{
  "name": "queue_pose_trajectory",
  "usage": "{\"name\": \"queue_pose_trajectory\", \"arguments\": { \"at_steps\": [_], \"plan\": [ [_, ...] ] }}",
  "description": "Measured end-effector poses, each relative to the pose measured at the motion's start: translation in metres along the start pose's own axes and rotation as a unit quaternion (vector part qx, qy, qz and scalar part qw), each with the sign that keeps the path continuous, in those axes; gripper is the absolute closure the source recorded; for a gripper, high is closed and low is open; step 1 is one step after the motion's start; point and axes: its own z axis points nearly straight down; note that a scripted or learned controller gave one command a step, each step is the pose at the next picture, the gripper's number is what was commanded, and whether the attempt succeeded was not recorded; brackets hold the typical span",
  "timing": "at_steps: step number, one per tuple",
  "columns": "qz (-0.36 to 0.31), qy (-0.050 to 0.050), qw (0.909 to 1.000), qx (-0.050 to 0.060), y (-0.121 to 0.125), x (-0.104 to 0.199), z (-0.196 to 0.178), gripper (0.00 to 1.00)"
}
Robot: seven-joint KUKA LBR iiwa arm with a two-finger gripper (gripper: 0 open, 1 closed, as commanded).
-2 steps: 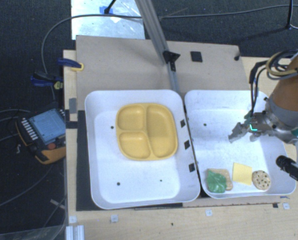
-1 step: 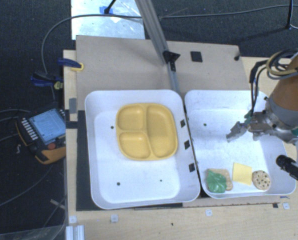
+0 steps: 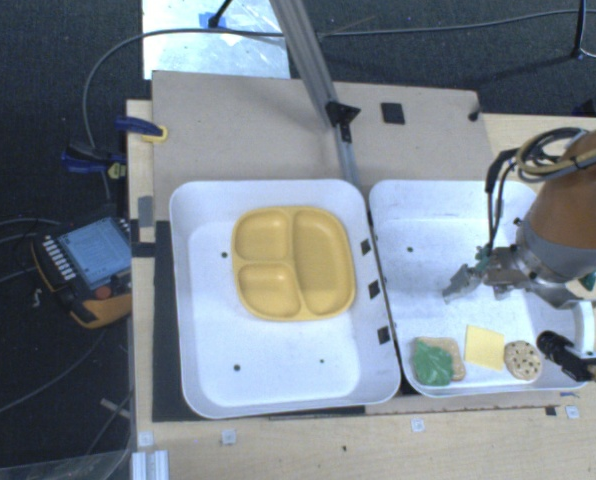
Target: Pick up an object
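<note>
Claw [image 3: 460, 284]: grey two-finger metal piece at the end of the grey arm with orange band [image 3: 576, 208], over the right shallow white bin [image 3: 418, 218], pointing toward that bin's middle left. Its tips are small and blurred; whether they stand wide or narrow cannot be told, and nothing is seen between them.

Arm: cut off at the right edge; its bulk and looped black cables [image 3: 513, 163] cover the bin's right wall.

Right bin contents, along the near wall, apart from the claw: green leafy toy food on a tan slice [image 3: 437, 361]; yellow square cheese slice [image 3: 484, 347]; round brown speckled cookie [image 3: 522, 360]. What the green item is exactly is hard to make out.

Left shallow white bin [image 3: 208, 358]: holds a yellow three-compartment plastic plate [image 3: 292, 262], lying flat in its upper middle.

Surroundings: brown cardboard-covered table [image 3: 238, 128]; slanted grey metal pole [image 3: 308, 53] crossing above the bins; blue clamps [image 3: 128, 128] at the table's left edge; blue-screened handheld pendant with orange casing [image 3: 86, 268] on dark carpet, left.
</note>
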Motion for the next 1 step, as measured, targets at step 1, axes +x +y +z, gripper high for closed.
{"name": "queue_pose_trajectory", "arguments": {
  "at_steps": [1],
  "plan": [
    [0.0, 0.0, 1.0, 0.0, -0.0057, 0.0063, 0.0458, 0.0]
  ]
}}
